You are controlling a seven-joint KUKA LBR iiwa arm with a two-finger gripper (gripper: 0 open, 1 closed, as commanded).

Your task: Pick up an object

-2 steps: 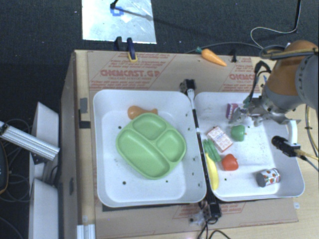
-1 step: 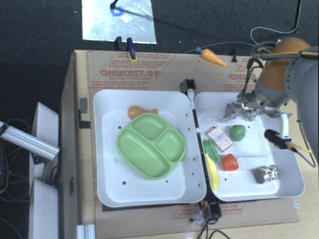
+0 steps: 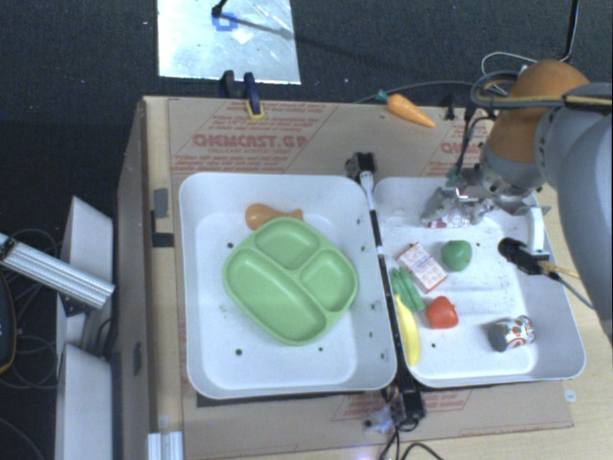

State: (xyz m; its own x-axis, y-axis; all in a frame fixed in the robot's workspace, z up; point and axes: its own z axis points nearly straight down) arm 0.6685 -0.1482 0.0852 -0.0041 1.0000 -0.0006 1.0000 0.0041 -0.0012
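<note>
My gripper [image 3: 452,211] hangs low over the back of the right bin [image 3: 556,300], close to its floor, and I see nothing held in it. Just in front of it lies a green ball [image 3: 457,254], with a pink-and-white box [image 3: 421,264] to the ball's left. Nearer the front are a red pepper [image 3: 441,311], a yellow banana [image 3: 408,332] along the bin's left wall, a green pod [image 3: 404,287] and a small grey-and-white can [image 3: 510,333].
The left bin [image 3: 215,348] holds a green divided plate [image 3: 290,278] with an orange thing [image 3: 263,216] behind it. A toy carrot [image 3: 410,110] lies on the bench behind the bins. The arm [image 3: 575,151] fills the right side.
</note>
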